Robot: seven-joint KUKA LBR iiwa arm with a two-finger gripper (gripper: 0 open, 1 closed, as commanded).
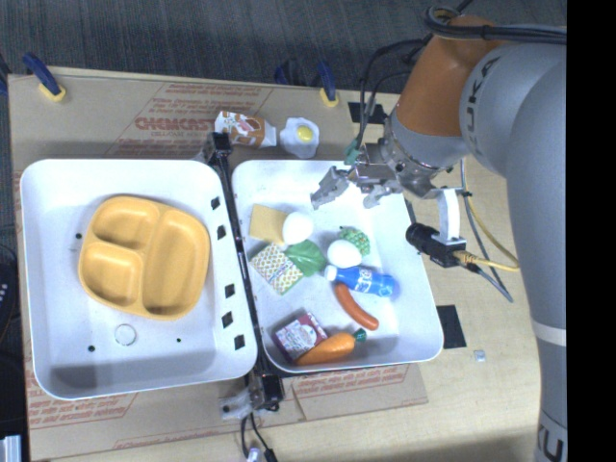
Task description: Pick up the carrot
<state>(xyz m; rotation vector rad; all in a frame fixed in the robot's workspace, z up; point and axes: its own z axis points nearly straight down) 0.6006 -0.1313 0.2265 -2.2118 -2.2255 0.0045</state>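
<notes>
Camera view: carrot [330, 347] lying at the lower edge of the right bin [423, 327], bottom centre of the frame, touching a dark red packet [299, 334] and just below a red sausage [355, 306]. Gripper [352, 187] poised over the bin's upper part, right of centre, well apart from the carrot, fingers [329, 187] spread apart and holding nothing. Blue bottle [367, 280] and white eggs [345, 253] between. Yellow tray [144, 255] in the left bin [43, 287].
</notes>
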